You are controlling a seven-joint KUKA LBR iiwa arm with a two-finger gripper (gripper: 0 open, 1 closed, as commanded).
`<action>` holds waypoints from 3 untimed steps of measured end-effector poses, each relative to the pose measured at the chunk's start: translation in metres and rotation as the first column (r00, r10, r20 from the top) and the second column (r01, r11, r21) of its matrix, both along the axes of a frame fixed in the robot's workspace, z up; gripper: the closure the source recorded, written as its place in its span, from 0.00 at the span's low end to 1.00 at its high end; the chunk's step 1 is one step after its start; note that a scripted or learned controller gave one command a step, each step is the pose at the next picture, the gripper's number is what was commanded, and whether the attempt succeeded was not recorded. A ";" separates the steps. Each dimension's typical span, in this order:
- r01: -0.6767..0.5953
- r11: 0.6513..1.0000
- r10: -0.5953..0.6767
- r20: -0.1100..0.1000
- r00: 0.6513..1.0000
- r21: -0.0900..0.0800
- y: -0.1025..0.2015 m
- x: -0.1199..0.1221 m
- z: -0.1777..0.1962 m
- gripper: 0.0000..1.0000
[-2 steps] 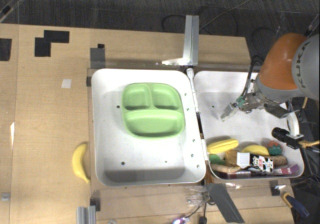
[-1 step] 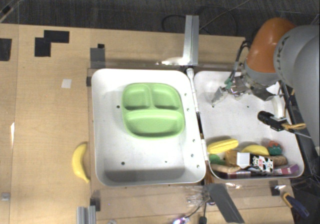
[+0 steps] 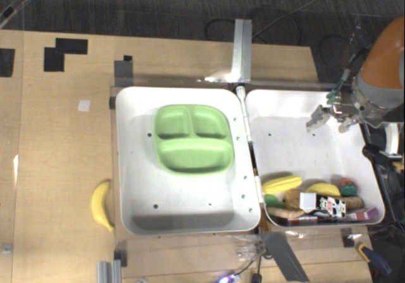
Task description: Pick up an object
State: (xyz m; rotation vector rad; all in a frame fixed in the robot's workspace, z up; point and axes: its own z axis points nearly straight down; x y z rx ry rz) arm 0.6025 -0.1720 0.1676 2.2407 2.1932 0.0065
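Loads of small stuff, including a yellow plastic banana, sits piled along the right white bin's near edge. Left white bin holds a green sectioned plastic tray. Farther back, the two-finger gripper hangs spread open, holding nothing.

Readable text: none at this size.
Black-and-white printed card: lies among the toys along the near edge of the right bin; its markings are too small to read.
White tag: just beside that card, blank as far as can be told.
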 end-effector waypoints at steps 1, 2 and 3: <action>-0.085 0.996 0.085 -0.004 0.996 0.001 0.017 -0.115 -0.068 0.00; -0.091 0.996 0.091 0.014 0.996 -0.005 0.084 -0.110 -0.076 0.00; -0.095 0.995 0.095 0.019 0.995 0.000 0.087 -0.107 -0.065 1.00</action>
